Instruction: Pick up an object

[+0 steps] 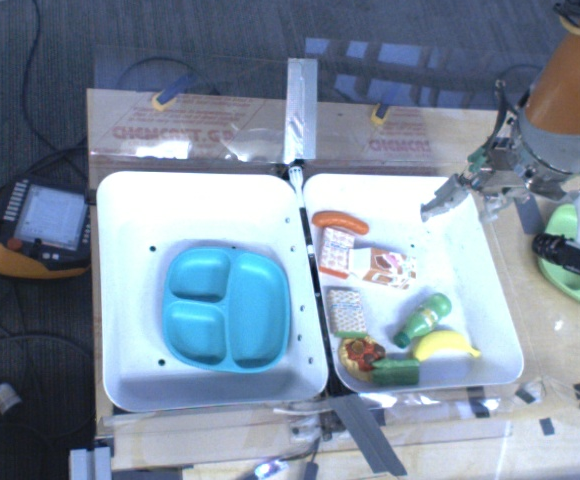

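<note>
Banana (447,345) looks like the easiest pick: it lies near the front right corner of the right bin (498,298), well below and a little left of the jaws (440,204).

Step in hand, as I read it: approach, nothing grasped yet. The jaws hang over the bin's upper right part, above bare white floor, holding nothing. Can't tell whether they stand wide or narrow, the tip is too small and oblique.

Rest of the candidates sit left and below the jaws:
- hot dog (340,222), to the left by the divider
- red-and-white packets (365,261), below left
- checked packet (347,311), further down
- green bottle (423,320), touching or just beside the banana
- pizza slice (361,352) and a dark green item (397,372), front edge, packed tight

Blue divided plate (226,306) sits in the left bin (120,268), far left of the jaws.

Next move calls for: shift toward the front of the bin, line up across the banana's short axis, descend. Risk: the bottle crowds one side, so finger clearance there is thin.
</note>
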Robot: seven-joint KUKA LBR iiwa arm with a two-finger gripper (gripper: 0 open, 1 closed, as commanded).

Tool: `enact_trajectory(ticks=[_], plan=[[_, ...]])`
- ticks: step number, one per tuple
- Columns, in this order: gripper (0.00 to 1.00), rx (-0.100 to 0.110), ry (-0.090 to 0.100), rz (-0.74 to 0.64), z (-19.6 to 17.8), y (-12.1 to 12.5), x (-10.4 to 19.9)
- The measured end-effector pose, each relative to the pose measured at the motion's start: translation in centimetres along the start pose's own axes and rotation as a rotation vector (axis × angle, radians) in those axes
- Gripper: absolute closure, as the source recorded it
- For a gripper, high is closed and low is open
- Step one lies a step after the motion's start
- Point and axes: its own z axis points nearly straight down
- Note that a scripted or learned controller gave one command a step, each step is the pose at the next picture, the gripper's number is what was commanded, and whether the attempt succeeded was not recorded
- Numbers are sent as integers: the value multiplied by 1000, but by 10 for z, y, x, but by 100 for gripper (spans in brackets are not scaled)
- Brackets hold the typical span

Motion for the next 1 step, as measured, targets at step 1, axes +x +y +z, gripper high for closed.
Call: enact_trajectory(ticks=[1], plan=[[0,2,0,-5,95,-33,23]])
